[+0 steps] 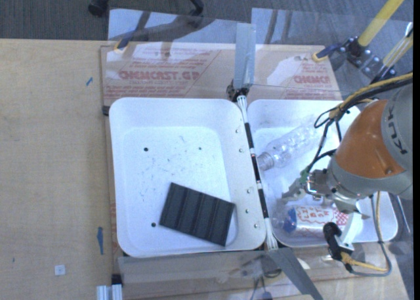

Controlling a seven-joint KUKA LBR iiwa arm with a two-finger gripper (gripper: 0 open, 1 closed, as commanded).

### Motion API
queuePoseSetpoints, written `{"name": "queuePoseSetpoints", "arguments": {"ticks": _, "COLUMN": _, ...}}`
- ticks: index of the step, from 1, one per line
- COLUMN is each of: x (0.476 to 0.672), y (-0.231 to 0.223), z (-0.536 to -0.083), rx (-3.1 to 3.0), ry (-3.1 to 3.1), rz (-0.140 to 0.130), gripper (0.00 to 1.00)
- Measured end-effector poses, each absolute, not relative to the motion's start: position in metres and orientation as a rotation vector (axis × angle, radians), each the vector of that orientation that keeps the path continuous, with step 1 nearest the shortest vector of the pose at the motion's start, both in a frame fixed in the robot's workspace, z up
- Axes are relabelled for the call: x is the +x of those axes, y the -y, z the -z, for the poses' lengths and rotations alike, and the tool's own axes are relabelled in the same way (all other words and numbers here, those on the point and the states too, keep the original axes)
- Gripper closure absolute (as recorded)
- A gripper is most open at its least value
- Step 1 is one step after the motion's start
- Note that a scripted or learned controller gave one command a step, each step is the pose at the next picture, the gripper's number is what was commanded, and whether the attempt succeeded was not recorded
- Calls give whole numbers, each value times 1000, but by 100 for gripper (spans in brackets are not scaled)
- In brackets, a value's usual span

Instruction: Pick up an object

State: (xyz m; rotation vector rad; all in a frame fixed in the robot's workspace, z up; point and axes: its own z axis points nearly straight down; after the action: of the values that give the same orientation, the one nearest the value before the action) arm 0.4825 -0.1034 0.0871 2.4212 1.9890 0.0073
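The grey arm (pixel 377 151) with its orange band reaches in from the right and hangs over the right bin (pixel 262 111). Its claw (pixel 308 190) is low over the near half of that bin, but the wrist and cables hide so much of it that I cannot tell whether it is wide or narrow, or whether it grips anything.

In the right bin a clear plastic bottle (pixel 285 148) lies on its side, slanting from the bin's middle towards its left wall, cap end nearest the divider. Near the bin's front edge, just below the claw, lies a clear packet with a red-and-white label (pixel 308 216); whether the claw touches it cannot be made out.

The left bin (pixel 131 115) holds a dark grey ribbed slab (pixel 197 213), flat and slightly turned, near the front right corner of that bin.

Both bins sit side by side on the wooden bench (pixel 46 161), with a clear sheet bearing red lettering (pixel 157 75) behind them.
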Motion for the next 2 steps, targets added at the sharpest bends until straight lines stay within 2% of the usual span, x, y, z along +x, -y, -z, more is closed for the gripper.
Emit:
{"name": "queuePoseSetpoints", "arguments": {"ticks": 1, "x": 526, "y": 105, "z": -87, "rx": 2648, "ry": -1683, "rz": -4, "gripper": 0}}
{"name": "queuePoseSetpoints", "arguments": {"ticks": 2, "x": 488, "y": 129, "z": -219, "rx": 2803, "ry": -1422, "rz": 5, "gripper": 0}}
